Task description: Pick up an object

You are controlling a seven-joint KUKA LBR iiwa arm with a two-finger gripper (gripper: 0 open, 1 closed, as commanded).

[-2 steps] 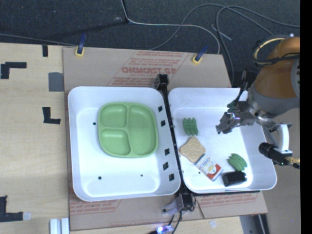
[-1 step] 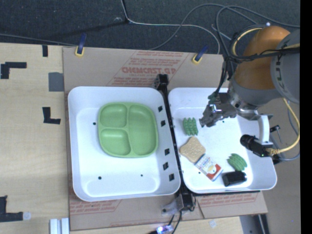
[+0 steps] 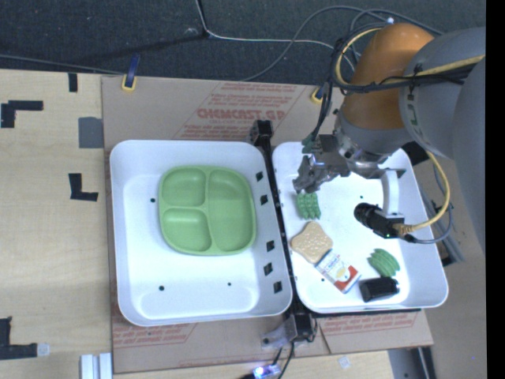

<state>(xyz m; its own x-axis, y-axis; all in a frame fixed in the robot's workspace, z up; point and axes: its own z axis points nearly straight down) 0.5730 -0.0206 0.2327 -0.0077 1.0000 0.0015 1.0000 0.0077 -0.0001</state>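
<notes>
pincer point(image 3: 308, 180) near green ridged piece point(image 3: 308, 206) | right bin point(image 3: 341, 213) | green plate point(image 3: 207, 210) in left bin point(image 3: 142, 279)

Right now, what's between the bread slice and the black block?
A red-and-white packet lies between the bread slice and the black block, in the camera view.

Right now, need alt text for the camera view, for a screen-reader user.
The grey arm's gripper is over the right bin, close to a green ridged piece; a bread slice, red-and-white packet, green pod and black block lie nearer the front. The left bin holds a green divided plate.
</notes>
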